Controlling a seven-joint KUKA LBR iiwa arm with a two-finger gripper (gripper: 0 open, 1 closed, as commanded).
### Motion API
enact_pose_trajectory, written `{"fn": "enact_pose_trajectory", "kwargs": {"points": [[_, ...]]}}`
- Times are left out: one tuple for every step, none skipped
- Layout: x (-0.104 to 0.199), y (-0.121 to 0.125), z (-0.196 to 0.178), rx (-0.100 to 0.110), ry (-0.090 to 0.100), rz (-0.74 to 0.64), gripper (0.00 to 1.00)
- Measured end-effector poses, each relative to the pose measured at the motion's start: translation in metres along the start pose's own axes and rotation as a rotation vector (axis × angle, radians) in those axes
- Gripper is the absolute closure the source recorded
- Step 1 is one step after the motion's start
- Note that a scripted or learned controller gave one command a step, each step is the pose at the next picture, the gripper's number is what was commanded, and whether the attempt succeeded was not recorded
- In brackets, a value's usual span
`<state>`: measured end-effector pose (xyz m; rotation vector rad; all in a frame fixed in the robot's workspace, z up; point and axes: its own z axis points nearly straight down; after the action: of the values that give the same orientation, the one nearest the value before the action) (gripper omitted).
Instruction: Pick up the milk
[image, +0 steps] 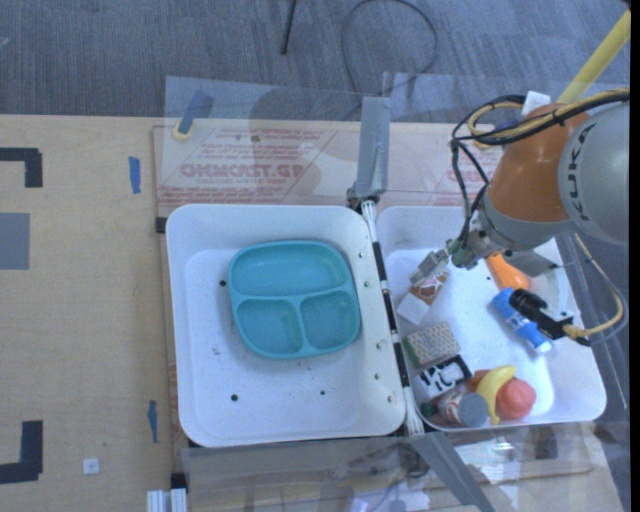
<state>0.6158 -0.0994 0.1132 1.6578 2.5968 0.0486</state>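
The milk (427, 290) is a small white and brown carton lying in the right bin (590, 395), near its left wall at the upper middle. My gripper (436, 264) hangs right above the carton's upper end, reaching in from the grey arm with the orange band (530, 185) at the right. The gripper's tip overlaps the carton's top edge, and whether they touch cannot be seen.
An orange piece (505, 272) and a blue bottle (522, 320) lie to the right of the carton. Below it are a tan waffle-like block (432, 343), a black and white item (443, 374), a yellow banana (495, 378) and a red fruit (515, 399). The left bin (200, 400) holds a teal divided plate (295, 298).
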Motion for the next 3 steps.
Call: {"fn": "enact_pose_trajectory", "kwargs": {"points": [[0.001,-0.008,0.000,0.000,0.003,0.051,0.00],[0.005,-0.036,-0.002,0.000,0.002,0.094,0.00],[0.018,-0.051,-0.003,-0.005,-0.009,-0.008,0.00]]}}
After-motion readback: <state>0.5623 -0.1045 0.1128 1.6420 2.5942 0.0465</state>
